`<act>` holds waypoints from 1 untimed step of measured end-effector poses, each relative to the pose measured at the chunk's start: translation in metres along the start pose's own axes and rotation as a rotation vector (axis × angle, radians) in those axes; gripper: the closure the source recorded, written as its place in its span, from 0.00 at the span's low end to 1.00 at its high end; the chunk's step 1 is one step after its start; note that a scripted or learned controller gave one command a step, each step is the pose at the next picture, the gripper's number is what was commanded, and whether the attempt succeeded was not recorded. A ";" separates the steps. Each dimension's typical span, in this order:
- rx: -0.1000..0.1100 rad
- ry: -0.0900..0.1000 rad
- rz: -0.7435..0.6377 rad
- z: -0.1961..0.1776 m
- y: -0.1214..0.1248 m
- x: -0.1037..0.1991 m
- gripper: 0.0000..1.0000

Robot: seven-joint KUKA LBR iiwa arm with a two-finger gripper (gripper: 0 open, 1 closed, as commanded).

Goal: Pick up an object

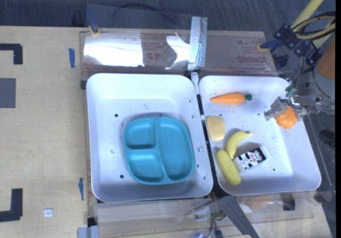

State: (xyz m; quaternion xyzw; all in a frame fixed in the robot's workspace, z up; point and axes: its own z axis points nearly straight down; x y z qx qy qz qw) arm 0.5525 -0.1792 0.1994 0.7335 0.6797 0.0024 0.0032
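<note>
Bins (101,93): two; carrot (230,99), banana (237,140), corn (228,167): one each.

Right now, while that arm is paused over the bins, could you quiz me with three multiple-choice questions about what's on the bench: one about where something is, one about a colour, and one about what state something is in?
1. Where does the divided plate sit?
A. In the left bin
B. In the right bin
C. On the wooden bench outside both bins

2. What colour is that plate?
A. Red
B. Blue
C. White

3. How does the carrot lie?
A. Standing upright against the bin wall
B. On top of the plate
C. Flat on the bin floor, apart from the other items

Answers:
1. A, the plate rests on the floor of the left bin.
2. B, it is light blue against the white bin.
3. C, the carrot lies flat near the far edge of the right bin, clear of the banana and corn cob.
</note>
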 end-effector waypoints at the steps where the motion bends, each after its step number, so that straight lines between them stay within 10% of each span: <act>1: 0.011 0.002 0.029 0.015 -0.009 0.007 1.00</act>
